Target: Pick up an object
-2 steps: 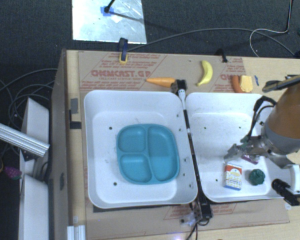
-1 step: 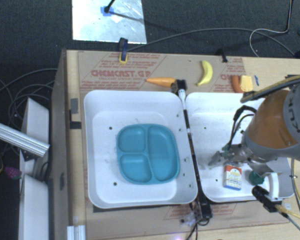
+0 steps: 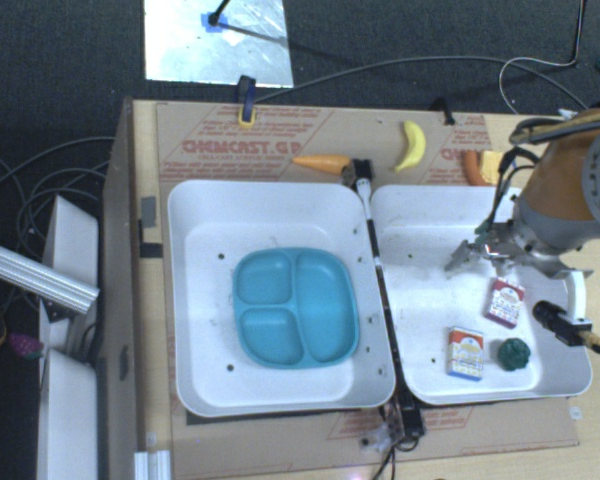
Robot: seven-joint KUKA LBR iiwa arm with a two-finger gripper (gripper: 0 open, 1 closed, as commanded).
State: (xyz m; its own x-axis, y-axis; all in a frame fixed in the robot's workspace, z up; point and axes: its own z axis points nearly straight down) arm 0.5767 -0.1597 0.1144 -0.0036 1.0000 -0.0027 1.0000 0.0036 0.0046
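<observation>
My gripper (image 3: 483, 256) hangs over the right bin (image 3: 420, 268), near its middle, and looks open, with bare bin floor between its fingers. Just below and right of it lies a small red and white packet (image 3: 504, 303). Nearer the front wall are a red and white box (image 3: 466, 353) and a dark green lump (image 3: 513, 353). None of the three touches the gripper. The grey arm (image 3: 570, 193) with its orange band comes in from the right.
The left bin (image 3: 205, 268) holds a blue divided plate (image 3: 296, 305). Behind the bins, on the cardboard, lie a carrot (image 3: 322, 164), a banana (image 3: 411, 146) and an orange object (image 3: 477, 166). A black part (image 3: 558, 323) juts out over the right bin's right side.
</observation>
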